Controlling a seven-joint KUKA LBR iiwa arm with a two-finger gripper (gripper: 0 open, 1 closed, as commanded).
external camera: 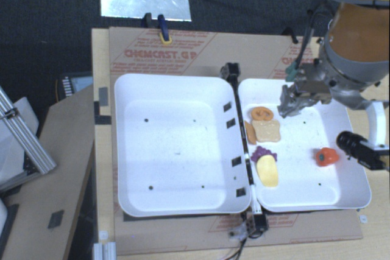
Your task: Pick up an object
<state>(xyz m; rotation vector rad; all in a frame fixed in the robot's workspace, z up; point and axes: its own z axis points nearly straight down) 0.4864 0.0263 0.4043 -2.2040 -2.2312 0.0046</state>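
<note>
My two-finger gripper (291,108) hangs over the right-hand shallow white bin (350,192); how it is set, I cannot tell. Toward the divider from it lie an orange pretzel-shaped toy (262,113), a tan bread slice (266,130), purple grapes (262,153) and a yellow lemon-like piece (267,171). A red tomato (326,156) lies apart.

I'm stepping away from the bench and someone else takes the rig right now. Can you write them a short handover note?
Gripper: hanging over the far part of the right bin, just right of the pretzel; nothing seen between its fingers, and whether they are open or shut cannot be told.
Objects, all in the right bin: pretzel, bread slice, grapes and lemon along the left wall; tomato toward the right.
Left bin: holds no objects.
Done: no pick yet.
Left: grasp and lift one object.
</note>
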